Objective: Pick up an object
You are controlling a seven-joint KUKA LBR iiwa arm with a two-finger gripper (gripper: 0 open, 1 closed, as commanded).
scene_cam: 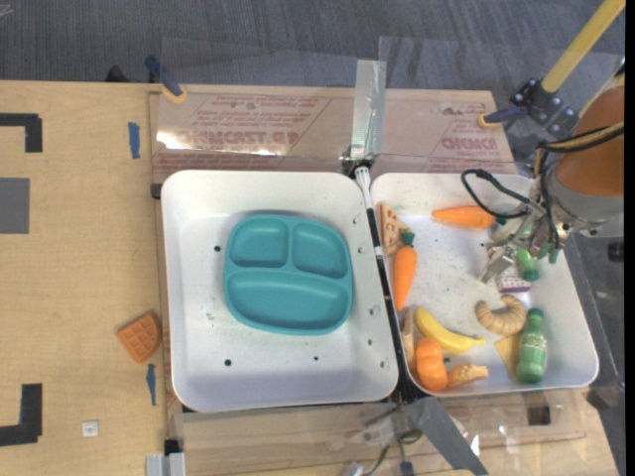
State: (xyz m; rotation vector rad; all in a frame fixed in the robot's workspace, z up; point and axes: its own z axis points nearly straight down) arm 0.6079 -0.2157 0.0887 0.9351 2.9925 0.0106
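My gripper (pixel 515 257) hangs low over the right side of the right bin (pixel 566 296), under the arm's orange band (pixel 593 163). Right beside its tip lie a small green item (pixel 526 267) and a purple-and-white item (pixel 514 286); whether either is held is unclear. An orange carrot (pixel 461 217) lies to the gripper's left near the bin's far wall. A croissant (pixel 501 315) and a green bottle (pixel 533 345) lie nearer the front edge.
The right bin also holds a second carrot (pixel 404 271), a banana (pixel 446 331), an orange pepper (pixel 430 361), a cone (pixel 467 372) and a pizza slice (pixel 389 224). A teal divided plate (pixel 289 274) sits in the left bin (pixel 189 266). A waffle (pixel 139 337) lies on the bench.
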